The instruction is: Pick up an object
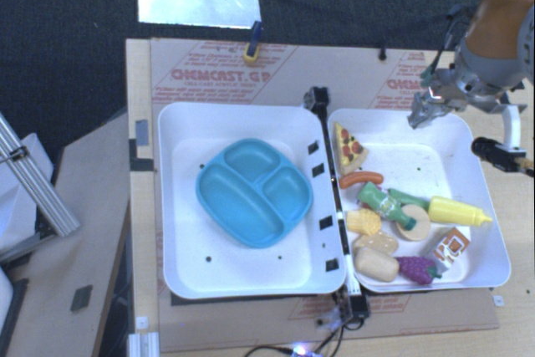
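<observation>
The right bin [468, 163] holds several toy foods: a pizza slice [349, 146], a red sausage [361, 178], a green bottle [387, 206], a yellow mustard bottle [458, 211], a corn piece [364, 221], a bread roll [376, 264], purple grapes [415, 268] and a small orange-and-white carton [450, 247]. My gripper [424, 112] hangs above the bin's far right corner, away from all of them. Nothing is seen between its fingers.
The left bin [188, 263] bears a blue divided plate [253, 191]. A black ridge with clips [328, 180] joins the two bins. A yellow-and-blue clamp [252, 46] sits at the far edge of the cardboard. A metal rail [33, 180] stands at the left.
</observation>
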Robot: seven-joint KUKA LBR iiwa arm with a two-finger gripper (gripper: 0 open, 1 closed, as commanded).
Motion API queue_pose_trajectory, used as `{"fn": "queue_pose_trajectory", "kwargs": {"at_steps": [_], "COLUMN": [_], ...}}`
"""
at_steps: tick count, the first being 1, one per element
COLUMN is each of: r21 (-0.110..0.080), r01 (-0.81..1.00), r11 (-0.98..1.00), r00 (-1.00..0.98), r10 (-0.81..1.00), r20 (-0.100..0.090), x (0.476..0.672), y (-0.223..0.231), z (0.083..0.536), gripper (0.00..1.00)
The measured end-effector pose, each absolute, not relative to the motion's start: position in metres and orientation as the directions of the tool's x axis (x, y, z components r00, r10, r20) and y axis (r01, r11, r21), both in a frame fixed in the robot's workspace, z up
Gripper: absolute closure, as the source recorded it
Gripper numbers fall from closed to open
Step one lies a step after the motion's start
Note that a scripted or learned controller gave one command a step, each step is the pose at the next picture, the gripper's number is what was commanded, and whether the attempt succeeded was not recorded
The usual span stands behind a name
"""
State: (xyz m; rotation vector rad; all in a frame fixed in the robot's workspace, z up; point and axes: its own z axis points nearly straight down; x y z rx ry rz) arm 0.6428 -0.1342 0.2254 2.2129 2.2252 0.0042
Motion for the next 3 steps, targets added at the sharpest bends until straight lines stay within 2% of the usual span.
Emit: {"fn": "queue_pose_trajectory", "kwargs": {"at_steps": [1, 2, 3], "r21": [0.001, -0.002, -0.001], "r01": [1.0, 1.0, 1.0], "r11": [0.009, 0.008, 0.009], "r00": [-0.009, -0.008, -0.009], "r10": [1.0, 1.0, 1.0], "r20": [0.002, 0.002, 0.003], "x": [0.613, 0.58, 0.567], "y": [-0.079, -0.042, 0.007], "z": [0.229, 0.227, 0.231], "gripper": [1.0, 1.0, 1.0]}}
